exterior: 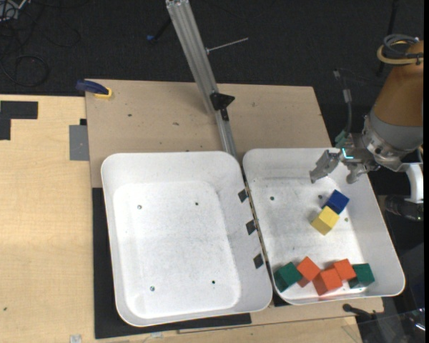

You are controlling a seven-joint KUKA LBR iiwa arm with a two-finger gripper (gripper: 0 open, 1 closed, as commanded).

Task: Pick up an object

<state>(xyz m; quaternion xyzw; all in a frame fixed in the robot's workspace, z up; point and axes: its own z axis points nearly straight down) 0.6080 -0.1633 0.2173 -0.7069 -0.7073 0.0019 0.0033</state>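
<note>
Camera view: the one look we get, from above at a slant; both bins in frame.
Gripper (341,164): hangs over the upper right part of the right bin (286,164), fingers spread, nothing btwn them.
Arm (399,106): comes in from the right, orange band above the wrist.
Blue block (337,200): just below the gripper, slightly to its right; touching or nearly touching the yellow one, we can't tell which.
Yellow block (325,221): just beyond the blue, further down from the gripper.
Pile: well below the gripper at the bin's near edge, packed tight: green block (287,274), orange block (308,269), red block (327,280), second orange block (344,269), second green block (362,274).
Left bin (171,234): well off to the gripper's left.
Target, our guess: blue or yellow block, being nearest and freest.
Step, our guess: approach; no descent onto a block yet.
Risk 1: blue & yellow sit so close that a finger may land on the neighbour and shove both away instead of straddling one.
Risk 2: both blocks look turned at an angle; jaws not lined up w/ flat faces could twist the block out.
Risk 3: going for the pile instead means no room for fingers btwn blocks, plus the bin wall right behind them.
Risk 4: closing too high = empty pinch.
</note>
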